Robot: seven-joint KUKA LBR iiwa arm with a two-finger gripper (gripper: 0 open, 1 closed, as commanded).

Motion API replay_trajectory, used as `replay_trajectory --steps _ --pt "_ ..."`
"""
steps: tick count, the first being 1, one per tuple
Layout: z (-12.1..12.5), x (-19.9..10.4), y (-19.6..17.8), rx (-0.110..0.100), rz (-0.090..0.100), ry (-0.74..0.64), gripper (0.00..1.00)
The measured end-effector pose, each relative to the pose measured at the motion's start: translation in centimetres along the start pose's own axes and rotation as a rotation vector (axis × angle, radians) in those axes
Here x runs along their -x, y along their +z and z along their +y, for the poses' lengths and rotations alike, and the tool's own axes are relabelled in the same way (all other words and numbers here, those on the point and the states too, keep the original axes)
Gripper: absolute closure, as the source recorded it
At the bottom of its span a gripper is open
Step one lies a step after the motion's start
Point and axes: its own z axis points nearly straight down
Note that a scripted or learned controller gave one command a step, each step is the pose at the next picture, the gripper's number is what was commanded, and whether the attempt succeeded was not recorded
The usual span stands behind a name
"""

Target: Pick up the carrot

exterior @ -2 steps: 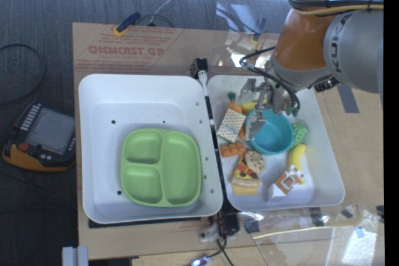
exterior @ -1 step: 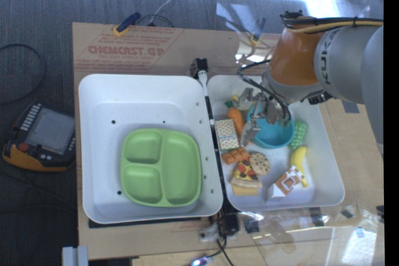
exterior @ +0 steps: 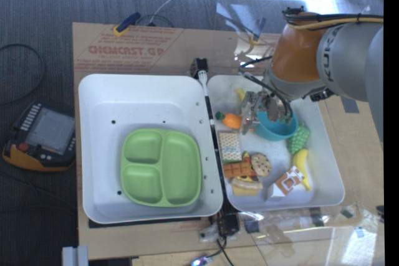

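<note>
The small orange carrot with a green leafy end (exterior: 229,120) lies in the right-hand shallow white plastic bin (exterior: 324,162), close against that bin's left wall and toward its far end. Just right of the carrot hangs the robot's metal two-finger hand (exterior: 250,120), its tips down near the bin floor beside the carrot, not visibly around it; whether the hand is spread or pressed together I cannot tell from here. Right of the carrot, past the hand, sits a round blue bowl (exterior: 277,126), and beyond that a green knobbly toy (exterior: 300,136) with a yellow banana (exterior: 302,162) below it. Nearer than the carrot lie a checked square packet (exterior: 229,146), an orange waffle-like piece (exterior: 238,168), a round speckled cookie (exterior: 260,164), a hot-dog toy (exterior: 245,185) and a small brown-and-white carton (exterior: 288,182). Above the carrot's right side looms the grey arm with its orange band (exterior: 299,56). Left of the carrot, across the wall, the other white bin (exterior: 100,103) holds a green three-compartment plastic tray (exterior: 161,166). Both bins rest on a brown cardboard-covered desk (exterior: 124,50).
</note>
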Motion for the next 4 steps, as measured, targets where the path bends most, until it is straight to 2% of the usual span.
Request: replay_trajectory --steps 1,2,3,4 --pt "0.0 0.0 0.0 -0.001 0.000 0.000 0.00" --pt "-0.9 -1.4 0.8 -0.018 0.000 0.416 0.00" --pt "-0.3 1.0 1.1 -0.022 0.044 0.595 0.00" --pt "-0.3 -4.6 1.1 -0.002 0.004 0.800 0.00"
